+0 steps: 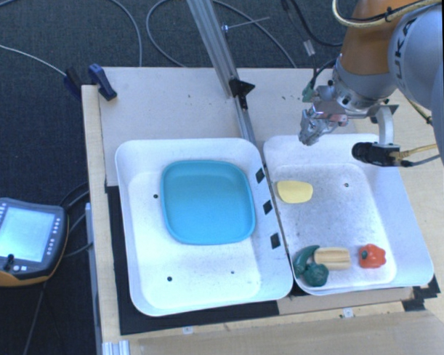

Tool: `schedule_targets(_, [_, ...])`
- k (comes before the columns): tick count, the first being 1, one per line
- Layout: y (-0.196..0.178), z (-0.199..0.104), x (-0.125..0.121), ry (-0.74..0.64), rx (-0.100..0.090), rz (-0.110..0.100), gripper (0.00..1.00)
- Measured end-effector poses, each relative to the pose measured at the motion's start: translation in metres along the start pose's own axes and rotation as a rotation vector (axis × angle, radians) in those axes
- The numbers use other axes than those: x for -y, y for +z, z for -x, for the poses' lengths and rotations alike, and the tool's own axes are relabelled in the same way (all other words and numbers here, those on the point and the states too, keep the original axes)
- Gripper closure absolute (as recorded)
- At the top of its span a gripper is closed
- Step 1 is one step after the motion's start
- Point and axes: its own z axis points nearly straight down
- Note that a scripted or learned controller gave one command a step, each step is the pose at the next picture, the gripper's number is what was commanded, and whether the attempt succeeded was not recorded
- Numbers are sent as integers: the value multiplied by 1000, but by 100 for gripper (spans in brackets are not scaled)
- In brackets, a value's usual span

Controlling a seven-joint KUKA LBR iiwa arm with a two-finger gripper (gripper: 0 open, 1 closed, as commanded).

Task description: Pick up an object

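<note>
The right bin (383, 204) holds a pale yellow piece (294, 192) near its left wall, and along its front edge a green vegetable (311, 265), a tan block (332, 258) and a red pepper (371, 256). My gripper (310, 134) hangs above the bin's back left corner, up and to the right of the yellow piece, with nothing between its fingers. The fingertips sit close together and are small in the camera view.
The left bin (136, 212) carries a blue square plate (207, 201). A metal pole (221, 57) slants over the bench behind the bins. A teach pendant (24, 238) lies left of the bench, and cables run on the floor.
</note>
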Motion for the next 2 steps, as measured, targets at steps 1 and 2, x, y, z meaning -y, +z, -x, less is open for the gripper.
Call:
schedule_targets(1, [-13,-56,3,-1,0,-1,100])
schedule_targets(2, [-19,-111,23,0,-1,-2,100])
